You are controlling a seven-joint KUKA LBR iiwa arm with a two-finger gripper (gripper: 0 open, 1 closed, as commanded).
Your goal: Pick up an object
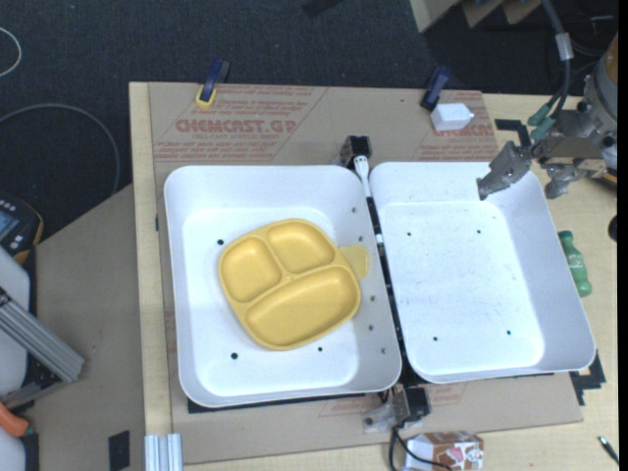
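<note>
1. A yellow divided plate (289, 285) is lying flat in the left bin (186, 263), a little toward that bin's near right part, with two small compartments on its far side and one long compartment on its near side.
2. A small tab on the plate's right edge is pointing toward the wall between the bins, and the plate is sitting just short of that wall.
3. The left bin is resting side by side with the right bin (549, 341), and a black clamp (355, 151) is sitting at the far end of the seam where the two are meeting.
4. The gripper (525, 170) is hovering over the far right corner of the right bin, well apart from the plate.
5. Its two grey fingers are standing spread apart, one reaching out over the bin floor and the other near the bin's right rim, and nothing is lying between them.
6. Both bins are sitting on a brown cardboard sheet (294, 121) with red printing.
7. A small white block (451, 117) is lying on the cardboard beyond the right bin.
8. A green object (575, 262) is lying on the bench just outside the right bin's right rim.
</note>
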